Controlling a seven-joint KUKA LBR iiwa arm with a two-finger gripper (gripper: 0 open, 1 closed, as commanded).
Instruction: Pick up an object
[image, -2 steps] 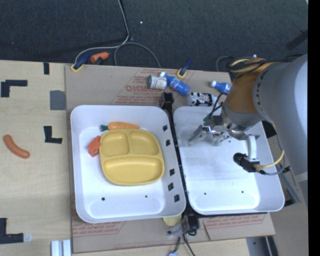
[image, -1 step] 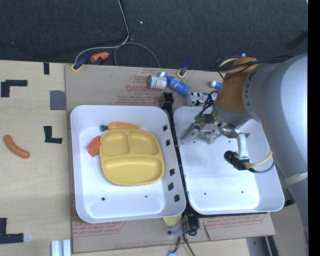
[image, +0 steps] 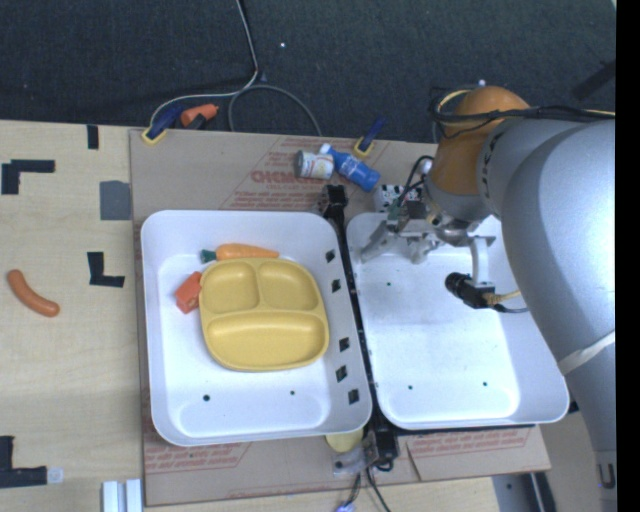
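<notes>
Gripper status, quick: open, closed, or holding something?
Gripper: cannot be told. It sits low over the right bin's far left corner.

A bulky, smooth grey arm carries an orange band above its wrist, with black cables looping beside the metal gripper.

Left bin: yellow divided plate sits centre, three compartments. Toy carrot touches the plate's far edge; a second orange piece lies against its left side. Right bin: end effector low over the far-left corner, arm coming in from the right, orange band above the wrist. Blue-and-white bottle lies on cardboard behind the bins. Orange sausage-shaped toy lies on the counter, well left of both bins.
</notes>
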